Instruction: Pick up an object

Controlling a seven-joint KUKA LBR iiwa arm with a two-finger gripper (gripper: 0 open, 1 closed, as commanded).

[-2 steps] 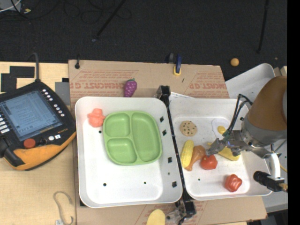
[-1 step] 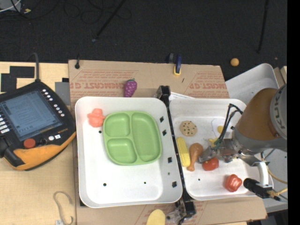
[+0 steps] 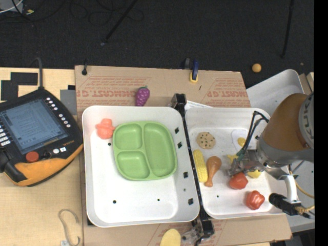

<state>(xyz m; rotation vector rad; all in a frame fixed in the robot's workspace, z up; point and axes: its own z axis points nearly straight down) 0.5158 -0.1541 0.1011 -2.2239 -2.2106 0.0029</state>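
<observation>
In the right bin (image 3: 225, 211), a corn cob (image 3: 200, 165), chicken drumstick (image 3: 211, 169), cookie (image 3: 206, 140) and red pepper (image 3: 254, 200) crowd around. The arm reaches in from the right, gripper (image 3: 242, 167) low over a red tomato (image 3: 238, 181); whether its jaws are spread or pressed together, I cannot tell. The tomato, round and glossy, lies near the bin's front.

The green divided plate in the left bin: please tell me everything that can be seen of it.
The green divided plate is light green, apparently smooth plastic, with rounded corners and a raised rim. Ridges split it into three compartments: two smaller ones on its left half, one long one on its right. It lies flat, slightly rotated, in the upper middle of the left bin. A pink toy lies close by its upper left corner; whether they touch is unclear.
</observation>
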